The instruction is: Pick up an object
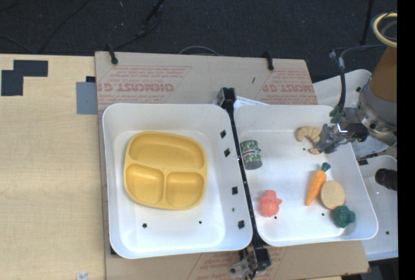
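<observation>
Two shallow white bins sit side by side on the bench. The left bin [117, 142] holds a yellow divided plate [165, 170] lying flat, with three compartments facing up. The right bin [285, 233] holds the loose things. A small green and white can [250, 154] stands near the bin's left wall, just beside the divider. A pink toy [270, 203] lies lower down, toward the front; its shape is too blurred to name. An orange carrot [316, 185] with a green top lies tilted, its tip pointing toward the front. Just to its right, touching or nearly so, is a pale tan round piece [332, 194], and a dark green lump [343, 216] sits at that piece's lower right, near the bin's corner. A beige, knobbly thing [309, 135] lies near the far right of the bin, partly covered by the gripper.

The gripper [329, 136] reaches in from the right and sits low over the bin, right beside the beige thing. Its metal parts are small and blurred, so whether it is parted or closed cannot be told, nor whether it grips anything. The arm [389, 71] is cut off by the frame edge.
</observation>
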Available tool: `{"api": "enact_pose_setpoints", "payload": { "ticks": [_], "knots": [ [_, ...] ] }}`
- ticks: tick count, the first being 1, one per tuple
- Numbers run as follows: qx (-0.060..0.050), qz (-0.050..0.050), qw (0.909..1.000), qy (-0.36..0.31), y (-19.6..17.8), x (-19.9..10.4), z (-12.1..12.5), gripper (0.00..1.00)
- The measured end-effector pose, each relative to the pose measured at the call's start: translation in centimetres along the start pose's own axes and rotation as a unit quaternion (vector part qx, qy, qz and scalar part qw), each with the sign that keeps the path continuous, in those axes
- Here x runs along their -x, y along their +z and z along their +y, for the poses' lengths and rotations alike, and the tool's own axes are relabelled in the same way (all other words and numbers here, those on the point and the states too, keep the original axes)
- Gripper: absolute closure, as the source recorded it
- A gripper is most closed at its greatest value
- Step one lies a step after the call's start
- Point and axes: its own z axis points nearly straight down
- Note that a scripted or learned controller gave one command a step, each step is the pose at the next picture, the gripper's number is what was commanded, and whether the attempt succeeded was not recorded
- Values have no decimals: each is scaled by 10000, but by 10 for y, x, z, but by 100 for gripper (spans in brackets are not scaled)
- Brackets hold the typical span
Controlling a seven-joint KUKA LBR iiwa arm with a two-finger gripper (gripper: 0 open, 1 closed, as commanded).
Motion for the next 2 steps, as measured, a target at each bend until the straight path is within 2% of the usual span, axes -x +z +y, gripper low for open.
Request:
{"api": "enact_pose_setpoints", "payload": {
  "ticks": [1,2],
  "knots": [
    [-20,12,10000,-19,3,-60,15,100],
    [-42,16,10000,-16,22,-115,20,100]
  ]
}}
